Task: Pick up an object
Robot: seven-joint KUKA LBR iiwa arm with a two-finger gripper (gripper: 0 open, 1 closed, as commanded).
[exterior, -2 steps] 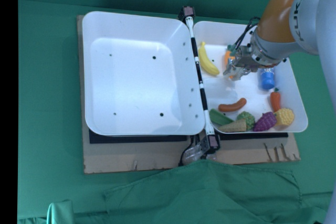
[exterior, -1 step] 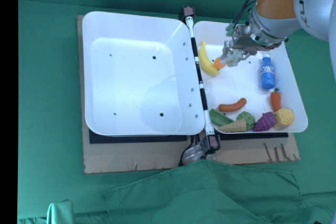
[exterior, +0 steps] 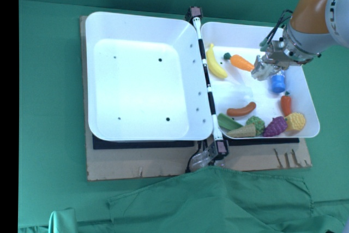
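The right bin (exterior: 256,35) holds toy food. A yellow banana (exterior: 216,62) lies at its left side, with an orange carrot (exterior: 240,62) beside it. A blue cup (exterior: 278,83) sits at the right, a small orange carrot (exterior: 286,104) below it, and a red sausage (exterior: 241,110) in the middle. Along the front edge lie a green pod (exterior: 228,121), a cone (exterior: 243,131), a green broccoli (exterior: 255,125), purple grapes (exterior: 276,126) and yellow corn (exterior: 295,121). My gripper (exterior: 262,71) hangs over the bin between the carrot and the blue cup, with nothing seen between its fingers.
The left bin (exterior: 109,24) stands beside the right one, joined by a black-and-white hinge bar (exterior: 204,71). Both rest on a cardboard sheet (exterior: 142,166). Green cloth (exterior: 218,199) is bunched at the front.
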